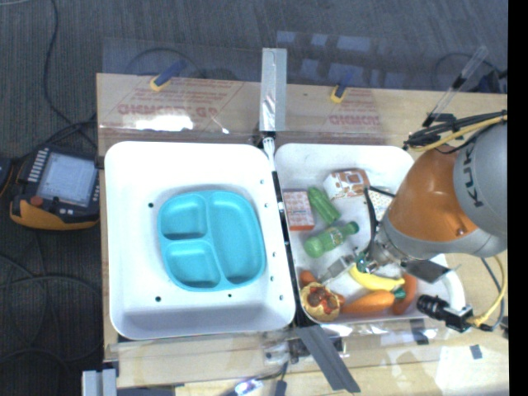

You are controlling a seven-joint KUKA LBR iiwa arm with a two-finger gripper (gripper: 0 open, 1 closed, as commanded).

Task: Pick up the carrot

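The orange carrot (369, 303) lies along the front wall of the right bin (330, 157), just below a yellow banana (376, 279). My gripper (367, 261) hangs low over the bin, directly behind the banana and a little above the carrot. The arm's orange band (429, 205) and grey wrist cover the bin's right half. The carrot's right end runs under the wrist.
Also in the right bin are a green bottle (331, 238), a dark green vegetable (322, 205), a red packet (299, 209), a small brown-and-white carton (347, 183) and a little bowl of food (322, 301). A blue divided tray (213, 238) sits in the left bin (132, 221).
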